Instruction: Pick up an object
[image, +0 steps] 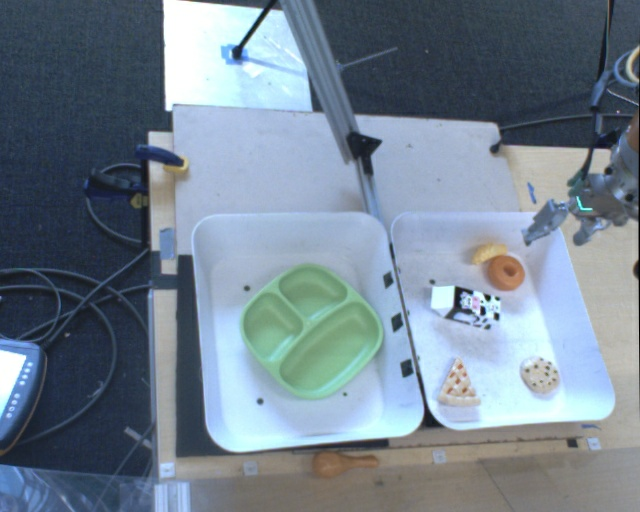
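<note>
A robot claw (562, 226) is hovering over the upper right corner of the right bin (585, 335), its two grey fingers (541, 222) standing apart with nothing between them, as a pick attempt is getting under way. Nearest to it, at about seven o'clock from the claw, a doughnut (506, 272) is lying flat, touching a small yellow piece (488, 253) at its eleven o'clock. A cow-print carton (466, 306) is lying on its side near the bin's middle, with a pizza slice (458, 384) at its six o'clock and a cookie (540, 375) at its four o'clock, each well apart from the others. All are looking like toy food: probably light, stiff and smooth, so liable to be skating across the slick bin floor if nudged. The doughnut is appearing to offer the easiest hold, across its outer rim; the carton would likely be taking a grip across its narrow sides, while the thin slice and cookie are sitting too flat for an easy pinch. In the left bin (215, 300), a green divided plate (312, 330) is resting.
</note>
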